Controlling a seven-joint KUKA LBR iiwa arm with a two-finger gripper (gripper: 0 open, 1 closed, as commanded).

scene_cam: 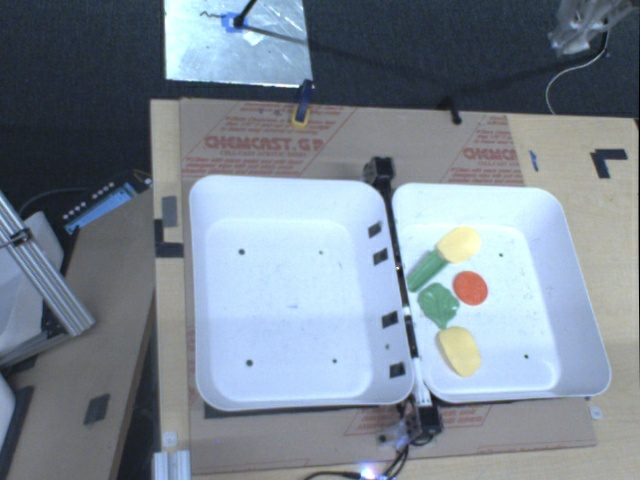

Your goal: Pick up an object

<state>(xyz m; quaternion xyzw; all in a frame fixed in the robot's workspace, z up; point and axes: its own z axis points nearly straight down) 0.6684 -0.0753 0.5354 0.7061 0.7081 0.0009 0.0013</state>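
Nearest the camera, the lower yellow piece (459, 351) lies in the right bin (575, 268). Gripper (590, 13) sits at the upper right, off the surface (330, 133); whether it is released or clenched cannot be told. Objects lie down-left of it: green pieces (432, 286), orange disc (470, 288), upper yellow piece (459, 243). Left bin (215, 203) adjoins.

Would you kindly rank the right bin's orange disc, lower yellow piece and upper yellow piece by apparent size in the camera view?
1. Lower yellow piece and upper yellow piece: too alike to separate.
2. Orange disc, slightly smaller.
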